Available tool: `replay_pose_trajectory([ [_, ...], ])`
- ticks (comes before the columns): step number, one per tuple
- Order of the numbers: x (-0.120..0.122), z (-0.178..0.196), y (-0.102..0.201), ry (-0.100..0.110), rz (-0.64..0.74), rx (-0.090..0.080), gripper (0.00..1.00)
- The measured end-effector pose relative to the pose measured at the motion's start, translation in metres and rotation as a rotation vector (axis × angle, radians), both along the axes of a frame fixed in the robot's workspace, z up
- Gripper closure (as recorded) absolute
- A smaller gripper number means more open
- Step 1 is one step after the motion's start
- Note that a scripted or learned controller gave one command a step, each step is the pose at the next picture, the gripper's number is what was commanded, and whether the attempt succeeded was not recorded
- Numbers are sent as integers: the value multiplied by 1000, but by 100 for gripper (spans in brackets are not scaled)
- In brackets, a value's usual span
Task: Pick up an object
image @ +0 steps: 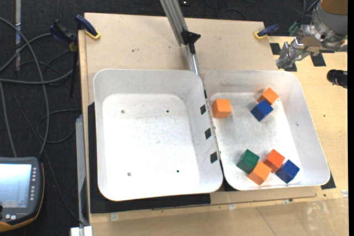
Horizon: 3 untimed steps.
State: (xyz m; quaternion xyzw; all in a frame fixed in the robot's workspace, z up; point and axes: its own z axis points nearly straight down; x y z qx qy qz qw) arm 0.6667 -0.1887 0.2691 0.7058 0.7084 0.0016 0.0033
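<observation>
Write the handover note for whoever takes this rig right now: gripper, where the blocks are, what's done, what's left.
Gripper: above the bench just outside the right bin's far right corner, carrying nothing visible; finger state unclear.
Blocks, all in the right bin: lone orange block near the divider; orange block touching a blue block toward the back; front cluster of green block, two orange blocks and a blue block.
Left bin: holds no blocks.
Done: nothing picked yet.
Left: descend, grasp and lift one block. The lone orange one is probably easiest, since it stands apart.
</observation>
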Motion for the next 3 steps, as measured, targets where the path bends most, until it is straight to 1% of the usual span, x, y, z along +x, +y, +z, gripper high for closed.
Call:
replay_pose_trajectory([
  [1,-23,-15,51,9,3,4,100],
  [2,-36,-14,94,8,3,4,100],
  [3,-55,-9,140,8,4,4,100],
])
